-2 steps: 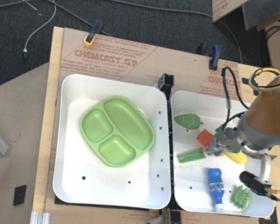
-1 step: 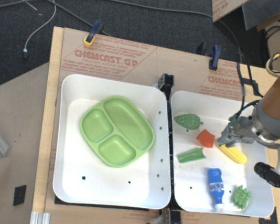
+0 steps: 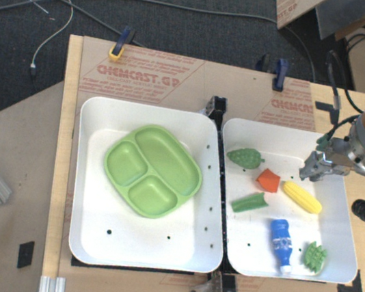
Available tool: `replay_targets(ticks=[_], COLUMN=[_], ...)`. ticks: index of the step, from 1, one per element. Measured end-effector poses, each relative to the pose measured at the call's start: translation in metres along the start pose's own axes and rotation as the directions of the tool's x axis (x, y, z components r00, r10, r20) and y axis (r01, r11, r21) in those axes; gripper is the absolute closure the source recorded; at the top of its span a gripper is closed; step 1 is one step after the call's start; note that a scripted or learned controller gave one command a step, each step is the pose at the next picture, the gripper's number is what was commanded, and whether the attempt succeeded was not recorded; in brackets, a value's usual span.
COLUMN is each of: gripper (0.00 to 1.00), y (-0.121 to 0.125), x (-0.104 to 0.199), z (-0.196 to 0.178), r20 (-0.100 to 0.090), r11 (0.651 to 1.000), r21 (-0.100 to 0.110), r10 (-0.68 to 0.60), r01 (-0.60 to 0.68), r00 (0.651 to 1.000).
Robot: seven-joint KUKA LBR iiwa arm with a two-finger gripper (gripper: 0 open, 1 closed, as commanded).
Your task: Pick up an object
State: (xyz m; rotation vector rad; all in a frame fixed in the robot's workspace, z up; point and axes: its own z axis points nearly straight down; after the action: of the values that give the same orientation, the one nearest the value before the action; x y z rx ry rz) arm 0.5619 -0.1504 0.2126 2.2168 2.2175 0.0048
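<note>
In the right bin [image 3: 328,270] lie several toys: a green leafy vegetable [image 3: 245,158], an orange-red block [image 3: 268,181], a yellow corn cob [image 3: 302,197], a green pea pod [image 3: 250,203], a blue bottle [image 3: 280,243] and a small green bumpy piece [image 3: 315,257]. My gripper [image 3: 313,169] hangs over the bin's far right part, just above and behind the corn cob. Nothing shows between its fingers.
The left bin [image 3: 85,229] holds a green divided plate [image 3: 153,170]. A black divider [image 3: 218,175] runs between the bins. Blue clamps [image 3: 122,43] [image 3: 279,75] hold the cardboard at the back. Cables lie on the floor beyond.
</note>
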Motion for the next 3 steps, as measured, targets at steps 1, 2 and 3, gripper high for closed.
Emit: replay_targets(ticks=[1,2,3], gripper=[1.0,1.0,1.0], y=[0.001,0.013,0.034], x=[0.0,0.056,0.105], z=[-0.035,-0.022,-0.025], r20=[-0.001,-0.005,-0.004], r11=[1.0,1.0,1.0], r21=[0.002,0.009,0.003], r10=[-0.001,-0.005,-0.006], r01=[0.001,0.005,0.006], r00=[1.0,1.0,1.0])
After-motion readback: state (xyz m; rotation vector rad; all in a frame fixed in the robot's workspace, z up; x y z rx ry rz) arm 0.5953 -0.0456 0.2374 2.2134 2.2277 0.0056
